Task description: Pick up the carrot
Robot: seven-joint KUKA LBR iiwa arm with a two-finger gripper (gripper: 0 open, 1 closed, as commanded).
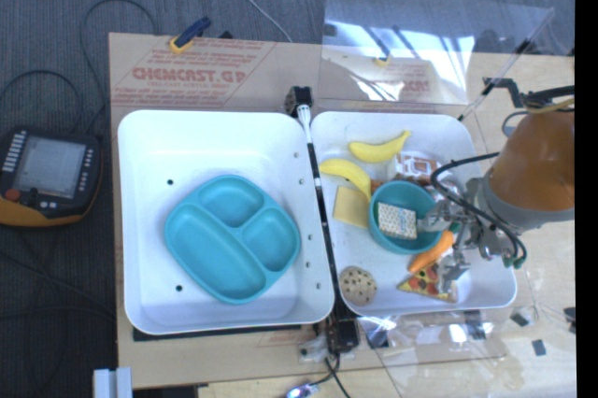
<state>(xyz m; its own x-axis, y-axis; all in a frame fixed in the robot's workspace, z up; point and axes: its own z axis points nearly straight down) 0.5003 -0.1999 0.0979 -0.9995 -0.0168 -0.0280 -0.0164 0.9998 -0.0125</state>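
I am hovering my gripper [455, 248] right at the carrot [430, 252], lift not yet done.

Going left to right: the blue divided plate [232, 237] is sitting alone in the left bin [149, 136]; in the right bin [467, 133] two bananas [378, 149], a cookie [357, 285] and the teal bowl [402, 216] are crowding the carrot, which is lying just beside the bowl and over a pizza slice [428, 286]. I cannot tell whether I am clamping it.

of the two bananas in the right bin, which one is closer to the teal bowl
The lower banana, lying just left of the teal bowl, nearly touching its rim. The other banana sits higher, toward the bin's far wall.
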